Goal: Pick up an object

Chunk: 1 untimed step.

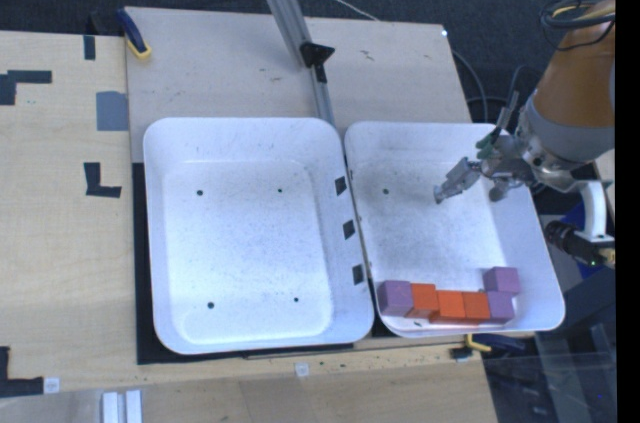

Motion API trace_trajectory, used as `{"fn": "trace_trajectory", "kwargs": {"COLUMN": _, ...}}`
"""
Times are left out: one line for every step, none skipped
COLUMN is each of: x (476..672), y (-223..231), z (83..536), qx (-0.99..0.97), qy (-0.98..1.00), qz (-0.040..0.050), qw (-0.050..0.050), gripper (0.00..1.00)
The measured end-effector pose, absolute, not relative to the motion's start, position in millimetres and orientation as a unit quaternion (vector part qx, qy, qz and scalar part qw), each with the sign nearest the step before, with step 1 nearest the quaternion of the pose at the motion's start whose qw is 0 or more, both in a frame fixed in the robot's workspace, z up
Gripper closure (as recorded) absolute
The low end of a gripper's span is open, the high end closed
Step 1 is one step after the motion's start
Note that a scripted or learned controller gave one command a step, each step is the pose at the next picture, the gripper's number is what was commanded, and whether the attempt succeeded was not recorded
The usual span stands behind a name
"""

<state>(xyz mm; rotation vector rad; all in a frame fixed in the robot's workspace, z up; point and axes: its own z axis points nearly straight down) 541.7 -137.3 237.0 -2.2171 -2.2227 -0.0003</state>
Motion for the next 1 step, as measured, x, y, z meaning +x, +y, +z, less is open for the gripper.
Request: {"fn": "trace_trajectory", "kwargs": {"x": 561.9, "y": -129.9, "z": 298.0, "qx": -0.706, "qy": -0.709, "qz": -0.0021, "qw": -0.002, "gripper": 0.00}}
